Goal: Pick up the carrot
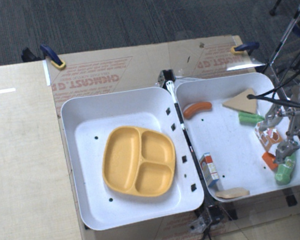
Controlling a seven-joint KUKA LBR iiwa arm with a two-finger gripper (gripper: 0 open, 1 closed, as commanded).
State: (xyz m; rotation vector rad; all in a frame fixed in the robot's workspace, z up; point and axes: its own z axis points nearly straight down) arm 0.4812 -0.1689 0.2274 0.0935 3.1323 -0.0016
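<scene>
Carrot lies in right bin, near its right wall, beside a green piece. Gripper hovers right over it, fingers apparently apart, nothing clearly between them. Grasp and lift not yet done.

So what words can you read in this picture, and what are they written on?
"GROZST GE": my best guess at the red print on the cardboard behind the left bin; it appears reversed and blurry.
More red print on the cardboard near the right bin: too blurred.
Small carton: label too small.
</scene>
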